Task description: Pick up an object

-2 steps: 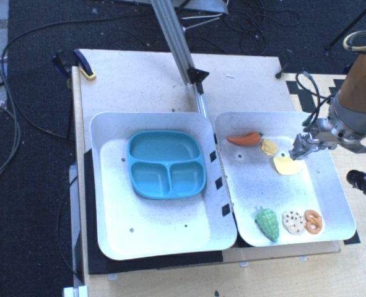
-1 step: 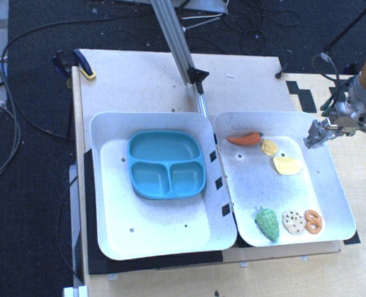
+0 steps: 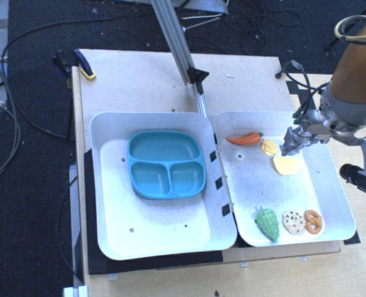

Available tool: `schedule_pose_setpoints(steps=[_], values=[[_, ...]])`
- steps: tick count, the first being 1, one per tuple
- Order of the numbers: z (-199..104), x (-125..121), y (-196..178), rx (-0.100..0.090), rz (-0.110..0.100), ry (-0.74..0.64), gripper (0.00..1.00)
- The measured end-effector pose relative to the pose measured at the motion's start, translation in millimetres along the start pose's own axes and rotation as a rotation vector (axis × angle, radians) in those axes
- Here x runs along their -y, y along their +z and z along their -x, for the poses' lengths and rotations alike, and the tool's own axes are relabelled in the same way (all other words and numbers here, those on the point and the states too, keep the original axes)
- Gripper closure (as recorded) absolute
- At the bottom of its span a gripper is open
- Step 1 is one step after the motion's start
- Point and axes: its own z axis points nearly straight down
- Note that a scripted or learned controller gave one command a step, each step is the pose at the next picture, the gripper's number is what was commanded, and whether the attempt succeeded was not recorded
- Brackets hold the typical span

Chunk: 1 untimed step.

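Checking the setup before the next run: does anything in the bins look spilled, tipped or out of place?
Nothing stands out. The blue divided tray sits flat in the left bin; the chili pepper, leafy green, cookie and pretzel lie apart in the right bin.

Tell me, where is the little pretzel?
The pretzel lies in the near right corner of the right bin, in the camera view's lower right. A round cookie sits just to its left, with a green leafy toy beyond that.
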Motion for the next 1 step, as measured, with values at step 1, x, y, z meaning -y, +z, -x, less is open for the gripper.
schedule_pose_setpoints(steps=[1], values=[[-54.3, 14.4, 14.9, 0.000, -0.001, 0.000, 1.00]])
